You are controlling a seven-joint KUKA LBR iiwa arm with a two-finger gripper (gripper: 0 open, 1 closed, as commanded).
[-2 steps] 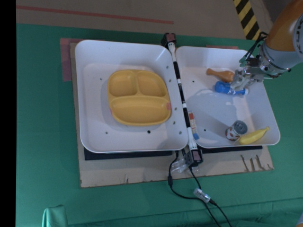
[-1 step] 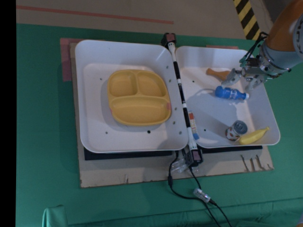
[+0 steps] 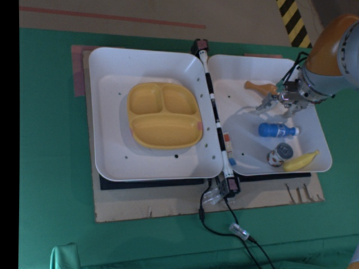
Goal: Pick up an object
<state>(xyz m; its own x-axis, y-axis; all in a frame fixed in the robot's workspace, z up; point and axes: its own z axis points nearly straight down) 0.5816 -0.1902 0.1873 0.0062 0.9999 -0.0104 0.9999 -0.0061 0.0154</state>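
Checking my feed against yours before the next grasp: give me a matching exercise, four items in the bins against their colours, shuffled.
Items:
1. divided plate
2. bottle
3. banana
4. drumstick toy

Colours:
A. blue with a white cap
B. orange-brown
C. bright yellow, curved
D. yellow-orange, three compartments

Pairs: 1-D, 2-A, 3-C, 4-B

Arm: one, grey, with an orange band above the wrist, entering from the right edge and angled down and to the left. Wrist: grey, bent toward the bench. Gripper: two-fingered, pointing down and leftward, fingers spread apart in an open stance, nothing visible between them.
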